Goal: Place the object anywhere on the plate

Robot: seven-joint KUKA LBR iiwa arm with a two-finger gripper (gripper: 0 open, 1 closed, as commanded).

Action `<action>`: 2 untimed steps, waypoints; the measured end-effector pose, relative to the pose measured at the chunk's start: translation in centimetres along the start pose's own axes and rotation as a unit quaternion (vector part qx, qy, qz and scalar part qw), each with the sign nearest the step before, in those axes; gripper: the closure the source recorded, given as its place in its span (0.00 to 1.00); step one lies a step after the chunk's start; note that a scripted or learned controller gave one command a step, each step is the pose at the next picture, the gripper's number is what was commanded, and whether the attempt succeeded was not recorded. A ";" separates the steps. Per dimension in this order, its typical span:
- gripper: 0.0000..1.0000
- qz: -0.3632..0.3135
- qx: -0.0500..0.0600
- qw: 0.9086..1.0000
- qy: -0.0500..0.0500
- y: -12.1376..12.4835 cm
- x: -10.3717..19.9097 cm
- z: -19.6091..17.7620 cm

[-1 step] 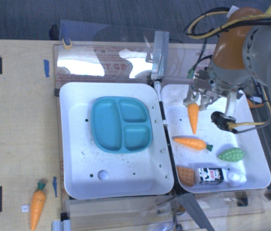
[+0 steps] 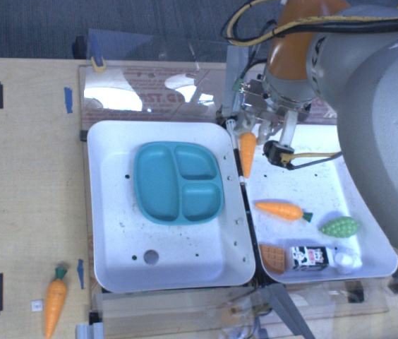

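Three carrots (image 2: 246,153) — one plate (image 2: 178,182)

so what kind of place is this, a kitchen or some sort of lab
Most likely a robot lab test bench, not a kitchen. A grey arm reaches over two white bins, the food is toys such as a carrot, and a blue divided plate sits ready as a target.

You look down on a pale wood-grain worktop (image 2: 22,210) with black tape marks at its left edge. Dark blue-grey carpet floor (image 2: 114,6) fills the top of the frame, and glare shines off a clear sheet (image 2: 149,90) at upper centre.
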State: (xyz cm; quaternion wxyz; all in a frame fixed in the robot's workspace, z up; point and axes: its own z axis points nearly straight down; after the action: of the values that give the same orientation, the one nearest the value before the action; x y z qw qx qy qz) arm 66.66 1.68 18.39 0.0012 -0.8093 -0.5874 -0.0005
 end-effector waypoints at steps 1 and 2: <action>1.00 0.000 0.001 1.000 -0.001 -7.2 6.7 1.7; 0.00 0.003 0.001 1.000 -0.001 -7.0 6.4 1.7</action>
State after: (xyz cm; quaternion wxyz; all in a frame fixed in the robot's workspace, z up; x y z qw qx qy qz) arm 61.97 9.95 16.75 0.0010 -0.8111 -0.5849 0.0011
